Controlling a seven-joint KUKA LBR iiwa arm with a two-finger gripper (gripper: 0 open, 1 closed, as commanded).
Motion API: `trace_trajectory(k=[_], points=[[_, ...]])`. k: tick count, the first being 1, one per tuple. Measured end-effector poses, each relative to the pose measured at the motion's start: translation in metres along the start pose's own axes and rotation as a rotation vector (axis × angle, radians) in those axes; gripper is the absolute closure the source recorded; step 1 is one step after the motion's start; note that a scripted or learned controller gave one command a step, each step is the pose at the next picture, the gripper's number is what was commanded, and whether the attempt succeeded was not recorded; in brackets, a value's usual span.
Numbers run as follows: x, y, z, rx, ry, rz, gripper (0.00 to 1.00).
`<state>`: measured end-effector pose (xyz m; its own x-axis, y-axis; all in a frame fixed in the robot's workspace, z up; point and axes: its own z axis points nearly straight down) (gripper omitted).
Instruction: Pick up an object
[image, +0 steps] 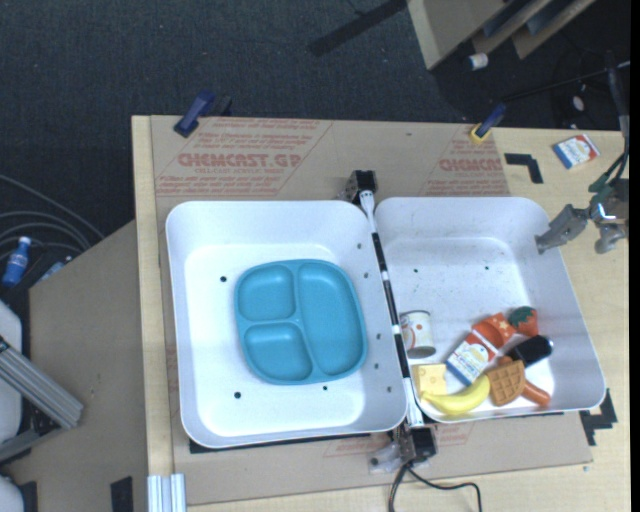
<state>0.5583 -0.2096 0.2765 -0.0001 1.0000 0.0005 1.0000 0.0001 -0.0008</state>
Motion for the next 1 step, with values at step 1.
trace_trajectory(k=[1], points=[[-0.0144,-0.0796,0.0964,0.001,0.0,0.001,0.0]])
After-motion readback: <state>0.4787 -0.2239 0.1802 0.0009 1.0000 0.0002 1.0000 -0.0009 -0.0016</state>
